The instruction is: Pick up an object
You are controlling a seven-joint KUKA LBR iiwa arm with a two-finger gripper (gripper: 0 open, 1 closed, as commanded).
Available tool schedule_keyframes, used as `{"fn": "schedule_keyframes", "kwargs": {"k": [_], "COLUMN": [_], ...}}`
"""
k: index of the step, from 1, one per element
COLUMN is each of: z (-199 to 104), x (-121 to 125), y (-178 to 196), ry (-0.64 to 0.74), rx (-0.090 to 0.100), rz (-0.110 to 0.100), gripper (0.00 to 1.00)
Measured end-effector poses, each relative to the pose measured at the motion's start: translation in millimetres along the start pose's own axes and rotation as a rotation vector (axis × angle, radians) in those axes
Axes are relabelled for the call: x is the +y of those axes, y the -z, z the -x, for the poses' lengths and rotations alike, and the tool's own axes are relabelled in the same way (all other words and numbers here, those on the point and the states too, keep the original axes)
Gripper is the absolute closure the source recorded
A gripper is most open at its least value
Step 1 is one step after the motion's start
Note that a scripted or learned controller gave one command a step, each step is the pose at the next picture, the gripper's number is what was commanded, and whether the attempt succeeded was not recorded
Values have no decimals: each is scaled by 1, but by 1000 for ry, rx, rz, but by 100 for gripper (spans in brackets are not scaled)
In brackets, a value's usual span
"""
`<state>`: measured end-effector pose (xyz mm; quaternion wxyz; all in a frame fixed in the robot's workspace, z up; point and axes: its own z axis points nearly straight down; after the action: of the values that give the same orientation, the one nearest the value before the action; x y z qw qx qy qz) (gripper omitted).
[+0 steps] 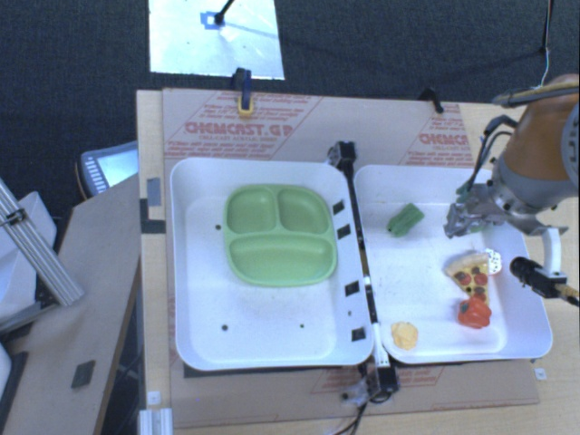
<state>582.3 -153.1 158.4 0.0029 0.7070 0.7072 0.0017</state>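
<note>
- Camera view, looking down at a slant: two shallow white bins are seen side by side on the bench, left bin (195,333) & right bin (526,333), split by a dark divider strip w/ clips.
- Arm (544,143) (grey, orange band above wrist) is seen reaching in from the right, over the right bin's upper right part.
- Gripper (460,225) is seen at the arm's end, pointed down-left, above the bin floor between the green piece and the pizza slice.
- Finger spread can't be told: the tips are small & blurred. Nothing is seen clamped between them; no contact w/ any object can be made out.
- Green toy piece (405,218) lies in the right bin's upper left, just left of the gripper, apart from it.
- Pizza slice toy (469,271) lies below the gripper, near the bin's mid-right; a small white dotted item (494,261) is touching or just beside its right edge.
- Red toy (474,313) lies just below the pizza slice.
- Yellow-orange round item (404,335) lies near the right bin's lower left corner, well apart from the gripper.
- Green divided plate (279,235) (3 compartments) sits flat in the left bin, roughly centred, well apart from the gripper.
</note>
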Motion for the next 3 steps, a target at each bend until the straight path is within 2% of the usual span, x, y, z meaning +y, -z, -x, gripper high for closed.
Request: {"fn": "schedule_keyframes", "kwargs": {"k": [2,3], "z": [10,-37], "x": [2,-17], "y": [109,108], "ry": [4,8], "rx": [0,3], "rz": [-2,-5], "gripper": [100,100]}}
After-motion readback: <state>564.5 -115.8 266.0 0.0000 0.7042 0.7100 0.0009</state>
